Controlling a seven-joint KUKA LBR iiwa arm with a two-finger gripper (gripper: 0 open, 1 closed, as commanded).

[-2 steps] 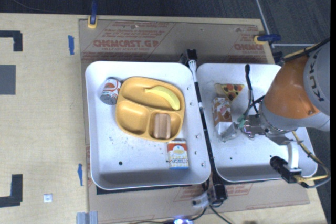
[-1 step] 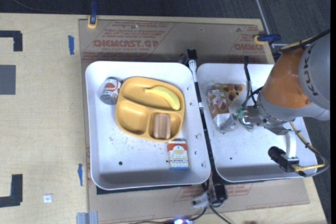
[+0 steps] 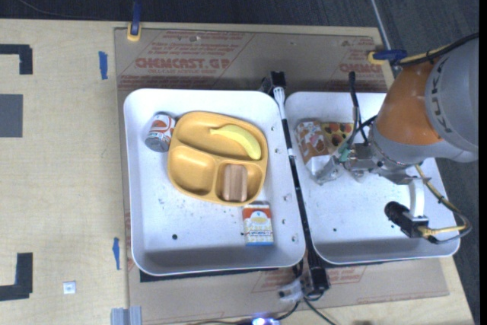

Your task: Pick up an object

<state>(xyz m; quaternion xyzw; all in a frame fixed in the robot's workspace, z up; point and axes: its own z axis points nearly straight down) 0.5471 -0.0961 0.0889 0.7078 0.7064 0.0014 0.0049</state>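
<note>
While the gripper (image 3: 329, 170) is lowered into the right bin (image 3: 365, 240), the snack packet (image 3: 321, 139) is seen at its 12 o'clock, just beside; the fingers' spread cannot be told.

yellow tray (image 3: 199, 164) (banana (image 3: 237, 138) too), white bins (image 3: 144, 186)

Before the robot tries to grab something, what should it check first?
1. Something to grab nearby: ok, a crinkly snack packet lies in the right bin.
2. Gripper near the packet: ok, just below it.
3. Packet between the fingers: cannot tell.
4. Packet's neighbours: ok, nothing crowds it.
5. Left bin items out of the way: ok, the yellow tray, banana, can and small box sit apart.
</note>
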